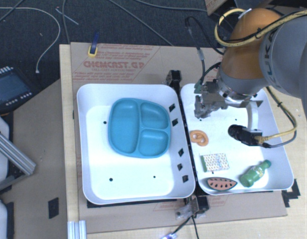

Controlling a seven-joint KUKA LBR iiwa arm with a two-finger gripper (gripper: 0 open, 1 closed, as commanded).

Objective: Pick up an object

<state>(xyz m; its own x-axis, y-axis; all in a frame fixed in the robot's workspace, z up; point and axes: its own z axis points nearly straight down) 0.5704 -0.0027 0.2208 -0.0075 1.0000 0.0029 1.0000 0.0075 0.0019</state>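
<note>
Board behind the bins reads "CHEMCAST GP".

Your arm reaches in from the right, wrist bent down; gripper points downward, hanging low.

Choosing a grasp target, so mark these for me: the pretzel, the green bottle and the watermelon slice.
pretzel (pixel 198 138): camera view, on its middle where the loops cross.
green bottle (pixel 252 175): camera view, on the middle of its body.
watermelon slice (pixel 222 184): camera view, on the red flesh at its middle.
</note>
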